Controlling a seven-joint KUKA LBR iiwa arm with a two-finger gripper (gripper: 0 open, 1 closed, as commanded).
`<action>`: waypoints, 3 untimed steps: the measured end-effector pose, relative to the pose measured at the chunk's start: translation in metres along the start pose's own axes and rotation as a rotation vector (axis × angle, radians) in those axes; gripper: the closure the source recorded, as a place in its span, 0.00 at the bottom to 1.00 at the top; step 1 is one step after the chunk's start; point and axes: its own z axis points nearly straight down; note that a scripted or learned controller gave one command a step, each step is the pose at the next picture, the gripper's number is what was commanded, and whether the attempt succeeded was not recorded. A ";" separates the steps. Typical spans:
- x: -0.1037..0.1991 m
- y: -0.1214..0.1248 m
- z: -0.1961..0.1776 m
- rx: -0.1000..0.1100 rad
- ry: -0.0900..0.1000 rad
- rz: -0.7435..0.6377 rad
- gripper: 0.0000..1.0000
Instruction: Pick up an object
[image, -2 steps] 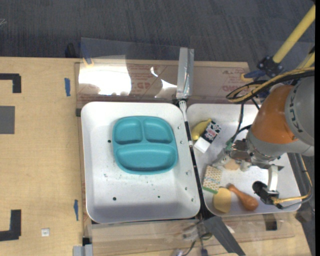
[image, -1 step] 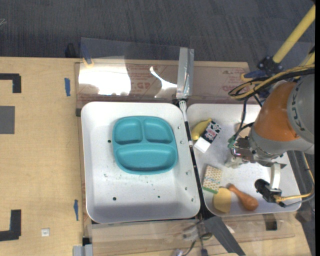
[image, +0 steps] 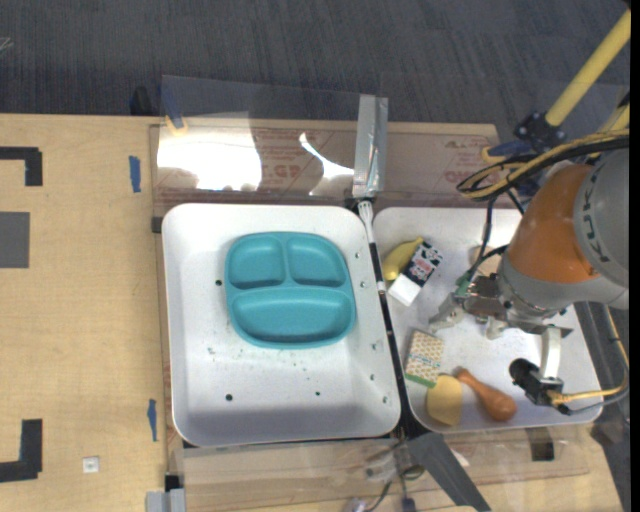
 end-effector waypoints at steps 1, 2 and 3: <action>-0.003 0.013 0.011 0.004 0.000 0.390 0.00; -0.020 0.095 -0.040 0.004 0.000 0.149 0.00; -0.069 0.104 0.004 0.006 0.004 0.139 0.00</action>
